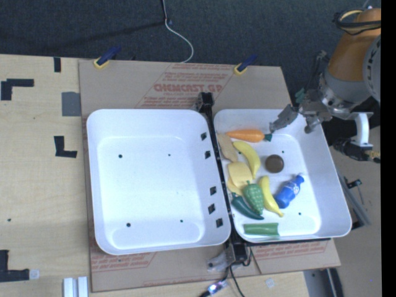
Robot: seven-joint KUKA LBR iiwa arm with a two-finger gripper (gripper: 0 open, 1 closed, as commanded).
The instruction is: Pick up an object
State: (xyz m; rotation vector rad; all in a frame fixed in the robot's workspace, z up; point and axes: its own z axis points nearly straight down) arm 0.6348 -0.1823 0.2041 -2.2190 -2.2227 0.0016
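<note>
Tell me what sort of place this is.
Probably a robotics lab bench for grasping trials: a grey and orange robot arm reaches over two shallow white plastic bins, the right one holding toy food such as an orange plastic carrot.

1. This is a robotics lab, set up as a test cell rather than a home or shop.
2. The tabletop [37,166] is bare plywood marked with black tape [62,146], left of the jaws.
3. A cardboard sheet [179,85] is held down by blue-and-yellow clamps [108,55].
4. Two white bins [148,178] sit side by side on it, with a cable [176,33] trailing over dark carpet [247,17] behind.
</note>
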